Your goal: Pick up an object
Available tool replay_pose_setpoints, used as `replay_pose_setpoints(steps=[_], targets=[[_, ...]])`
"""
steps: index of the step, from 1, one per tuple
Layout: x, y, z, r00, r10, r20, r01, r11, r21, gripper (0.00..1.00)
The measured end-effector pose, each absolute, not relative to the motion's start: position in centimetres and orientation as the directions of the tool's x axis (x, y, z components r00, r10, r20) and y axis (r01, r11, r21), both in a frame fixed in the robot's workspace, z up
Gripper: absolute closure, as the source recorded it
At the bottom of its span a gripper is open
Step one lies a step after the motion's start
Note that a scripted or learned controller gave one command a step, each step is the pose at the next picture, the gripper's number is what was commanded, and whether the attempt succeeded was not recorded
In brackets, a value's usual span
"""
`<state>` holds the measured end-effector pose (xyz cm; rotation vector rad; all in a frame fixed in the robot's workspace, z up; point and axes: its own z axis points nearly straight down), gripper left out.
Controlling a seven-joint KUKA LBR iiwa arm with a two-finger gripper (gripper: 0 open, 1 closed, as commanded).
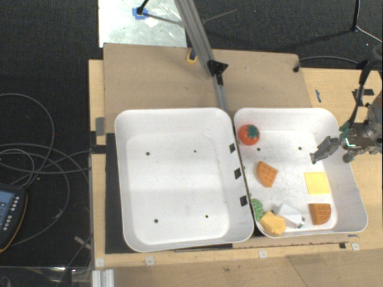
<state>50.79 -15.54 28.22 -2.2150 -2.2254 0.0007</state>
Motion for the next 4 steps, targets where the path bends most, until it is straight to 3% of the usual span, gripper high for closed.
replay_pose_setpoints(steps=[1, 4], targets=[[50.8, -15.5, 28.4, -0.003, 1.000, 0.000, 1.000, 0.003, 0.002, 0.00], [51.3, -15.1, 13.6, -0.001, 1.000, 0.002, 1.000, 0.001, -0.005, 0.00]])
